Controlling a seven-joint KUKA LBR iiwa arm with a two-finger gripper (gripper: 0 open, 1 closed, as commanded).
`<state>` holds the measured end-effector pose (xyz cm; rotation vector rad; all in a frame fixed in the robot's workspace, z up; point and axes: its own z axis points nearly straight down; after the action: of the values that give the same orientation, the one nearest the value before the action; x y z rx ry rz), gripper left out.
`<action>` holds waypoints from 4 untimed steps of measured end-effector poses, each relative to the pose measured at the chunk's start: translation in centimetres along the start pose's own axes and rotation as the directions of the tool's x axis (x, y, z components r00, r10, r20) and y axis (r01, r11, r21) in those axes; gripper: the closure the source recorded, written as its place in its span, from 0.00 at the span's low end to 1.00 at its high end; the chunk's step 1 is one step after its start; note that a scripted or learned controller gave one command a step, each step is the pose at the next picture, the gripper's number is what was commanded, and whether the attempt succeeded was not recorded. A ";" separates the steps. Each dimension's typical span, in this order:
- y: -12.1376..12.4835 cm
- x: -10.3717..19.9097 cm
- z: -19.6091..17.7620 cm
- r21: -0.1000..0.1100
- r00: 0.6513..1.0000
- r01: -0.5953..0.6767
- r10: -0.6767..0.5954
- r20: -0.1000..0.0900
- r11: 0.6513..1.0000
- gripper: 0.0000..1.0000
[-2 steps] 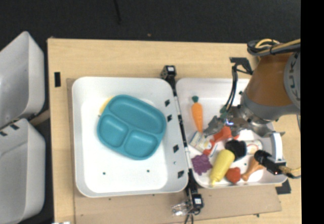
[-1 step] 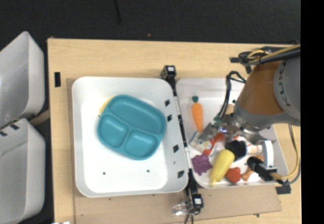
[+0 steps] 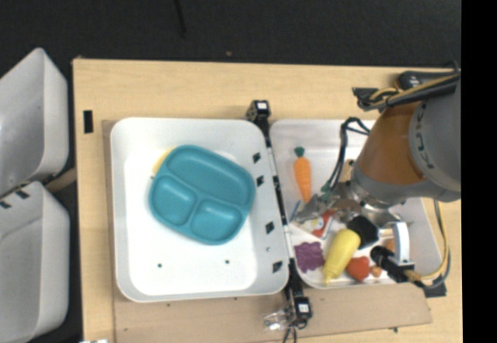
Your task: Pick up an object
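In the right bin (image 3: 311,132) an orange carrot (image 3: 301,175) with a green top lies along the left wall. Toward the front lie a purple grape bunch (image 3: 309,255), a yellow squash-like toy (image 3: 342,250) and a small red piece (image 3: 359,268). My gripper (image 3: 314,209) is down inside this bin, just below the carrot's tip and above the grapes. The arm's grey body and orange band (image 3: 392,155) cover the bin's right part. Nothing is visibly held.
The left bin (image 3: 132,256) holds a teal divided plate (image 3: 202,194) with a yellow edge showing under its upper left. A black ridge with clips (image 3: 272,202) separates the bins. Cables (image 3: 345,140) hang by the wrist. White boxes (image 3: 31,124) stand at the far left.
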<state>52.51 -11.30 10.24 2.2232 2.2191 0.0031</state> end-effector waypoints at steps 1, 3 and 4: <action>0.3 -0.3 -1.4 -0.012 1.000 -0.007 0.008 0.005 1.000 1.00; 1.1 -1.3 -10.2 -0.004 1.000 0.003 -0.003 0.003 1.000 1.00; 1.3 -1.4 -14.1 -0.004 1.000 0.004 -0.004 0.003 1.000 1.00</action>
<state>53.77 -12.71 24.35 2.2147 2.2203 0.0044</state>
